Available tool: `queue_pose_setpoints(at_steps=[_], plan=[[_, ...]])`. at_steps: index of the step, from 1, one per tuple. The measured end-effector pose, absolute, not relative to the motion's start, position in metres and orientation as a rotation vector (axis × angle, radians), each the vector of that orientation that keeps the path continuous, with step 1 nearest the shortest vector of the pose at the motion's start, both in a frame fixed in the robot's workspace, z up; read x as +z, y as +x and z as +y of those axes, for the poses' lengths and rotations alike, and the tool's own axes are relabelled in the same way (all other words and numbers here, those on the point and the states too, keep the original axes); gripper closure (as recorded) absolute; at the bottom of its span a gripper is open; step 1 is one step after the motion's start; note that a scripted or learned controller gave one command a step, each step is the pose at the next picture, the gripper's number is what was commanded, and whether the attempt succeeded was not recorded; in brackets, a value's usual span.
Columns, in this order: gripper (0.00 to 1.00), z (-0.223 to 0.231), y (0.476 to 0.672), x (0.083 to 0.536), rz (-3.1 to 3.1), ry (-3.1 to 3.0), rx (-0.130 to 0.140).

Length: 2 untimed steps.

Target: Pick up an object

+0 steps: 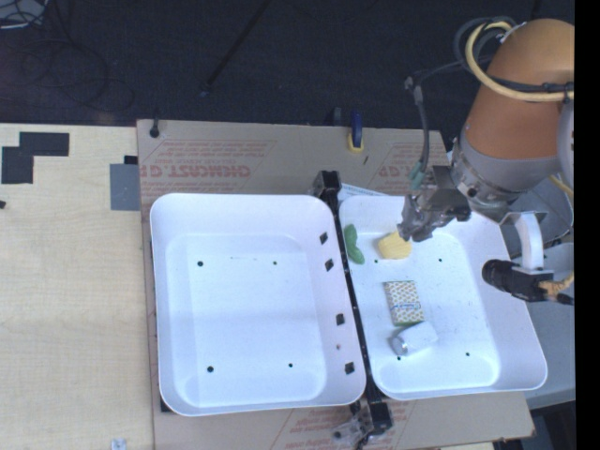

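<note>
Under my tool (415, 230), in the right bin (506, 368), sits a small pale yellow lump (394, 247), rounded and smooth, touching the tool's tip. Whether it is gripped I cannot tell. Nearby lie a green piece (353, 245), a patterned box (403, 301) and a grey block (413, 338).
</note>
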<state>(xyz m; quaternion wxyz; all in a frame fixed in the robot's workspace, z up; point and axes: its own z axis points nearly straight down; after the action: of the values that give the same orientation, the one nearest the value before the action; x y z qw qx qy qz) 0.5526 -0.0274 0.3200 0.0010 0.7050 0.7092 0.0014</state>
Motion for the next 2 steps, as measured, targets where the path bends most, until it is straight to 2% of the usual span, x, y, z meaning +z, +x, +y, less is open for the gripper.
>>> queue_pose_setpoints(at_steps=[1, 2], plan=[[0.0, -0.0295, 0.5491, 0.3185, 2.225, 2.221, -0.004], [1.0, -0.0297, 0.5493, 0.3281, 2.228, 2.22, -0.005]])
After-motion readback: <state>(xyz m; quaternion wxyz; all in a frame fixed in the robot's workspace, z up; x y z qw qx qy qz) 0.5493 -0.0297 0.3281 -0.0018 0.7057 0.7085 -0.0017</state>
